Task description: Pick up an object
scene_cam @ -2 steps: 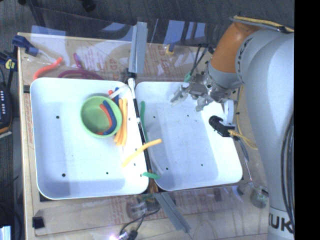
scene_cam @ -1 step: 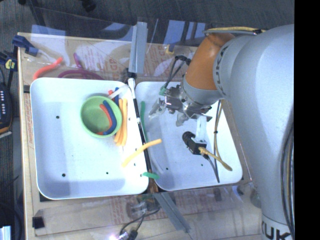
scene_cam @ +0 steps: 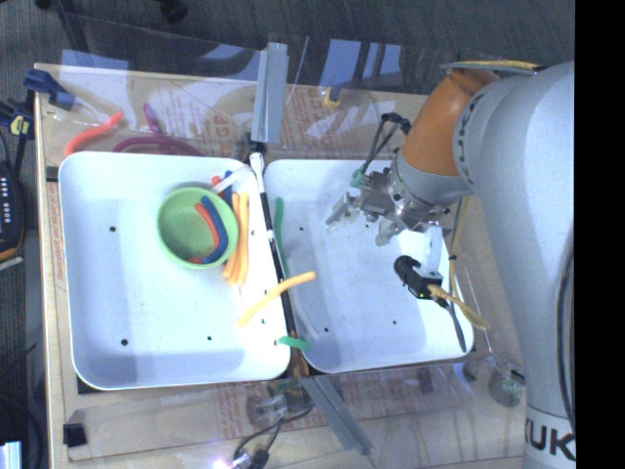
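Yellow stick (scene_cam: 279, 295): lay slantwise below and right of the green bowl (scene_cam: 198, 226), bridging left bin (scene_cam: 127, 301) and right bin (scene_cam: 361, 332). Gripper (scene_cam: 360, 220): hung well right of the bowl over the right bin, fingers (scene_cam: 340, 211) spread, grasping nothing. Orange sticks (scene_cam: 239, 249): lay just beside the bowl's right edge.

Bright, even overhead light; white bins (scene_cam: 146, 360) slightly glaring, shadows soft.
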{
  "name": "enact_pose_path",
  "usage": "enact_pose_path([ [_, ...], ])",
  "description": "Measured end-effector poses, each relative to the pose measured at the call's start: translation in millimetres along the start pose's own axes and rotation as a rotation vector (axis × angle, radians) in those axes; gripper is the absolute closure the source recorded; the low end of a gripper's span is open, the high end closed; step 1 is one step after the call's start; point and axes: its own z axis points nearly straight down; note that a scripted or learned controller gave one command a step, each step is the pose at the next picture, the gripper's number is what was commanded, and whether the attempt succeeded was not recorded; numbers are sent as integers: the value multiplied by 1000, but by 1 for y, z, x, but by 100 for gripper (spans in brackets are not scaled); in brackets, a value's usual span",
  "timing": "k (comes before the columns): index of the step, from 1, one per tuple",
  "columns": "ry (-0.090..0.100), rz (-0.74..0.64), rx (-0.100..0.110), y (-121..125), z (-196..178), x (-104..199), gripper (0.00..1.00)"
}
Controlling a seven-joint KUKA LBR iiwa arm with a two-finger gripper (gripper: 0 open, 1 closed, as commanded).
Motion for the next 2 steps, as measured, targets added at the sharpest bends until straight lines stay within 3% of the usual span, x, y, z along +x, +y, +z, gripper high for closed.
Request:
enact_pose_path([
  [1, -5, 53, -7, -27, 54, 58, 0],
  [2, 0, 90, -1, -18, -32, -7, 0],
])
